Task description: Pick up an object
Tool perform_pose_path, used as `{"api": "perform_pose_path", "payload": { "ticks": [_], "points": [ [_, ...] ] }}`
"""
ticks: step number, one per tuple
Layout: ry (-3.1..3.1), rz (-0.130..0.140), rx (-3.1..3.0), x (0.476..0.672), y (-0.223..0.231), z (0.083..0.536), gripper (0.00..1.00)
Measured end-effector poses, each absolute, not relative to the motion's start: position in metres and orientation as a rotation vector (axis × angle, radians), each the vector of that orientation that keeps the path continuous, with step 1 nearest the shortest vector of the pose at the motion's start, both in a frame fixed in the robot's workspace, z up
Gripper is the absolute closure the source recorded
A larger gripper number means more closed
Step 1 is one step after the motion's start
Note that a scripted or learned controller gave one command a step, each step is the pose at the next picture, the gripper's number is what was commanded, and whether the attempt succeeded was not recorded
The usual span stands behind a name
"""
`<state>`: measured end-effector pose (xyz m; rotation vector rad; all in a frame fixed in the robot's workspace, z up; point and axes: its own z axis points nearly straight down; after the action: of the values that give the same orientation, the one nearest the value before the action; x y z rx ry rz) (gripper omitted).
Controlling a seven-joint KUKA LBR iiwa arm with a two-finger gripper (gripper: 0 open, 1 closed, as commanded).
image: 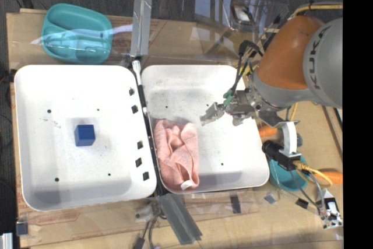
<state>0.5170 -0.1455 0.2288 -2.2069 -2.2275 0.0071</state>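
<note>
A small blue cube [85, 134] lies in the left bin [35, 183], left of its middle. A crumpled pink cloth [176, 153] lies in the right bin [175, 76], against its left wall near the front. My gripper [218, 112] hangs over the middle of the right bin, to the right of the cloth and a little behind it, apart from it. Its grey fingers point left and nothing shows between them. The arm with its orange band [285, 58] comes in from the right.
A teal plastic scoop-like container [76, 32] lies on the bench behind the left bin. Cables and orange and teal items [288, 169] lie on the bench right of the right bin. A row of black clips [139, 125] lines the divider between the bins.
</note>
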Motion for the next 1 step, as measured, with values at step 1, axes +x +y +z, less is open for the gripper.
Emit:
{"api": "perform_pose_path", "payload": {
  "ticks": [1],
  "points": [
    [-2.192,0.004,-2.248,0.5568,-0.1239,0.09,0.0]
  ]
}}
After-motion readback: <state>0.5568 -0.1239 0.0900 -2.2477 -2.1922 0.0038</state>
